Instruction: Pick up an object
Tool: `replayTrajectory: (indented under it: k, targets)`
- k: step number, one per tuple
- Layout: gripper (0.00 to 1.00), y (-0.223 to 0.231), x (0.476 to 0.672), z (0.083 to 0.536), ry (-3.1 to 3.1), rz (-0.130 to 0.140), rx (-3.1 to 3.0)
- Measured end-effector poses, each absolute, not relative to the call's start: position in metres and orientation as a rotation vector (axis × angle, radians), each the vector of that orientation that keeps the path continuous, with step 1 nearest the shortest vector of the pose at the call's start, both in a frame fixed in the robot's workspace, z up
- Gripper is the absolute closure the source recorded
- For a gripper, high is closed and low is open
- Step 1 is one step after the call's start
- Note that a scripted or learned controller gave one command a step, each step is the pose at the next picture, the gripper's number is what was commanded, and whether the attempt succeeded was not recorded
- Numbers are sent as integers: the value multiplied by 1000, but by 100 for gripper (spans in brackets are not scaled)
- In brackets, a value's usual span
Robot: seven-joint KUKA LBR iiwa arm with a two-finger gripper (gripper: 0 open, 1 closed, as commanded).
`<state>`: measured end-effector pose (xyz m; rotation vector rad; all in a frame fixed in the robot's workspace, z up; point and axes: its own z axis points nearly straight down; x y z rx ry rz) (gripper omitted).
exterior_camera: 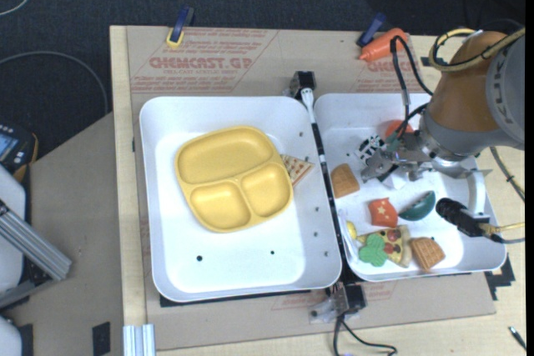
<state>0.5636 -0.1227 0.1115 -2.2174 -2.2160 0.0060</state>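
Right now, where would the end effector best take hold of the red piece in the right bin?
Across its two flat sides, from straight above. The red piece lies flat in the right bin with bare floor around it, so fingers should fit either side.

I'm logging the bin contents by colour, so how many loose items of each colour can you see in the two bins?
Yellow: 1, the divided plate
Tan or brown: 3, waffle piece, bread piece, toast piece
Red: 1, red piece
Teal: 1, teal piece
Multicoloured: 1, pizza slice
Total: 7; things under the arm can't be counted.
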Motion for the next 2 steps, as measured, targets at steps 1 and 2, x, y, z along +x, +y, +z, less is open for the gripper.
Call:
replayTrajectory:
  k: [1,2]
  targets:
    - [0,-123,563,84,-2219,4,-2222]
    - [100,-123,564,96,-2220,-1,-2224]
